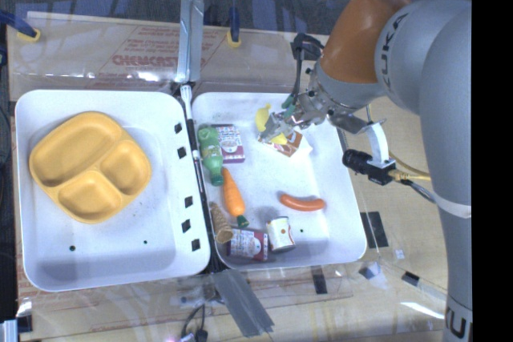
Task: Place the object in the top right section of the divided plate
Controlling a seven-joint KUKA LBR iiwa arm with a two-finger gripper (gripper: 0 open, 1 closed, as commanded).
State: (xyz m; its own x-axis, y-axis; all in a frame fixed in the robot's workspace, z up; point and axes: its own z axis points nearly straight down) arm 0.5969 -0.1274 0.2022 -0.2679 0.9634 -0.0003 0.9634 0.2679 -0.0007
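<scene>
two white bins sat side by side, and the risks came from how far apart the work and the goal were. the yellow divided plate (90,165) lay in the left bin (48,268), while the gripper (282,124) hung low over the upper part of the right bin (341,248), right at a small yellow and orange item (282,138) that was most likely the object to be moved. whether the claw was spread or closed could not be told, since the wrist and its cabling hid the tips, and nothing could be seen clamped between them. a weak or off-centre pinch on such a small, lumpy piece would probably let it slip out on the lift. the carry would then have to cross the raised rims between the bins, where a low pass could knock the load free. near the same bin's left side lay a green bottle (212,152), a small carton (231,142) and a carrot (232,192), with a sausage (302,203) lower down; a sweeping move could scatter them. the plate sat turned at an angle, so judging its top right section wrongly could drop the piece in a neighbouring compartment.
</scene>
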